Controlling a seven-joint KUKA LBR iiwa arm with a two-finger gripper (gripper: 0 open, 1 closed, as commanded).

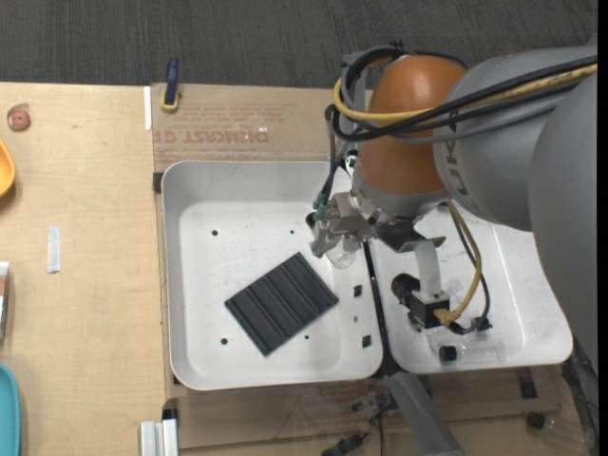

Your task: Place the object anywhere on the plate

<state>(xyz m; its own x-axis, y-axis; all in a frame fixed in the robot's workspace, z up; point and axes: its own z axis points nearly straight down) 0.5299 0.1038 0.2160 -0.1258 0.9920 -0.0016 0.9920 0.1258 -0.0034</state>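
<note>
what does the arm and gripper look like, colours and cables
The arm is bulky, smooth and grey, with a rounded orange band above the wrist. Yellow and black cables loop over the orange part and trail down its side. The gripper is a small grey metal assembly with pale, glassy-looking parts at its tip.

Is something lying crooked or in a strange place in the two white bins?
The dark ribbed plate in the left bin lies turned at an angle to the bin's walls, not square with them. Nothing looks spilled or broken. The gripper hangs near the plate's upper corner.
</note>
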